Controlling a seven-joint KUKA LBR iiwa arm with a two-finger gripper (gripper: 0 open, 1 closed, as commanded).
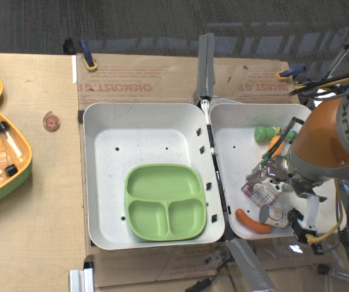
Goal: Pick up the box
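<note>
Gripper low in right bin, over crumpled box. Jaw state impossible to tell. Risk: nudging sausage or missing box amid clutter.

2 white bins, 1 green tray, 1 sausage, 1 box.

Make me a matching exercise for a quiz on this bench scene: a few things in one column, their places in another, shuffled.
Things:
1. green divided plate
2. orange sausage-shaped toy
3. small round reddish disc
4. gripper

Places:
A. on the wooden bench, left of both bins
B. in the left bin
C. near the front edge of the right bin
D. low over the clutter in the right bin

Pairs: 1-B, 2-C, 3-A, 4-D
</note>
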